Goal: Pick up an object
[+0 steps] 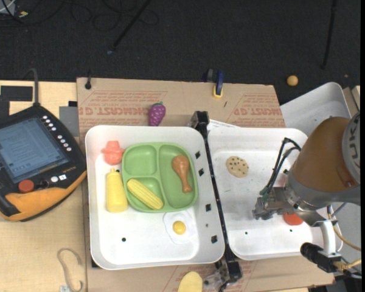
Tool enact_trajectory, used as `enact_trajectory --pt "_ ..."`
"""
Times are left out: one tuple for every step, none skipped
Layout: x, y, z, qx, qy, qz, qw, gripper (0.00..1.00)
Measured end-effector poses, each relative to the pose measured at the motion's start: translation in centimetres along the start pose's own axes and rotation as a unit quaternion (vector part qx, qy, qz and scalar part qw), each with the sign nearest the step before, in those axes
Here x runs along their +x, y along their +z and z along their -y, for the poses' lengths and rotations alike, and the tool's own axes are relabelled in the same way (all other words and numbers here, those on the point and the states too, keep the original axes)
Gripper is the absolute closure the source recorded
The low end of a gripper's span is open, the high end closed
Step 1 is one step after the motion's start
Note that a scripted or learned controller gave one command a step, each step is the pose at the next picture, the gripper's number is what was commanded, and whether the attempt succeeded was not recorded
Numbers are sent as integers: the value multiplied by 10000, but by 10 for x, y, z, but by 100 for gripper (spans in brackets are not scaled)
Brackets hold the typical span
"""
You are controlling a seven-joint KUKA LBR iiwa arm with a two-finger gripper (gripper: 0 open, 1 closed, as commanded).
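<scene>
My gripper (263, 212) is low in the right bin (243, 248), near its front right part, under the orange band of the arm (319, 157). A small red object (292, 219) lies just to the gripper's right, partly hidden by the wrist. A cookie (236, 166) lies in the same bin, further back and to the left. The left bin (140, 251) holds a green divided tray (159, 176) with a drumstick (182, 171) and a corn cob (145, 194), plus a yellow bottle (115, 191), a pink toy (112, 152) and a fried egg (179, 227).
A purple grape bunch (156, 113) lies on the cardboard behind the left bin. A teach pendant (30, 157) sits at the left of the bench. A yellow object (190, 281) lies in front of the bins. A small orange ball (292, 80) rests at the back right.
</scene>
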State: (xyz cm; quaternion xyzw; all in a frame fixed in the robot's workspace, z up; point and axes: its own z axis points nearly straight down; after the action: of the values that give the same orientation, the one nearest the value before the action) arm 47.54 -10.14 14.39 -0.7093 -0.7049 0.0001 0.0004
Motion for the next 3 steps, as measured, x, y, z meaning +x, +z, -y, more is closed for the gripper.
enact_trajectory --pt "4 -52 -10 -19 -33 3 10000 100" --pt "4 -85 -11 -10 -31 1 10000 100" --pt "43 -74 -48 3 -48 -5 10000 100"
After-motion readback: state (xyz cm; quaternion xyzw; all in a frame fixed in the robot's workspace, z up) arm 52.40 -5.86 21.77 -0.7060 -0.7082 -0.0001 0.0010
